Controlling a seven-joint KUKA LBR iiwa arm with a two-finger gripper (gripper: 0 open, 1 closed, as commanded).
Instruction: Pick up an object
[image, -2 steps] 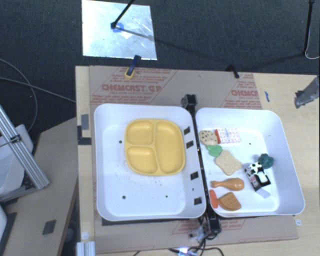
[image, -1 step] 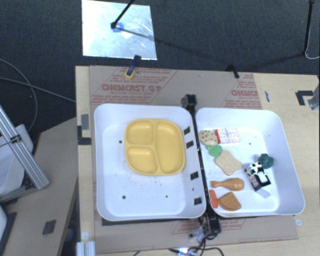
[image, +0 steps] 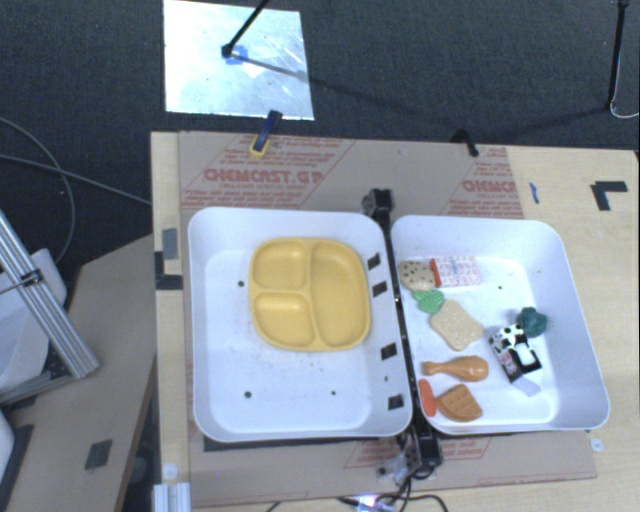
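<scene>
Claw: opening and load impossible to tell, bearing to target likewise. Right of yellow divided plate (image: 308, 293), lower down, in right bin (image: 572, 290): toy drumstick (image: 457, 369), long axis left-right, bone end toward plate. Likely easiest pick; grip across the axis.

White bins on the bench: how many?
2. The left bin holds a yellow divided plate; the right bin sits flush beside it, holding the toy food pieces. Nothing seems to hide a third.
</scene>
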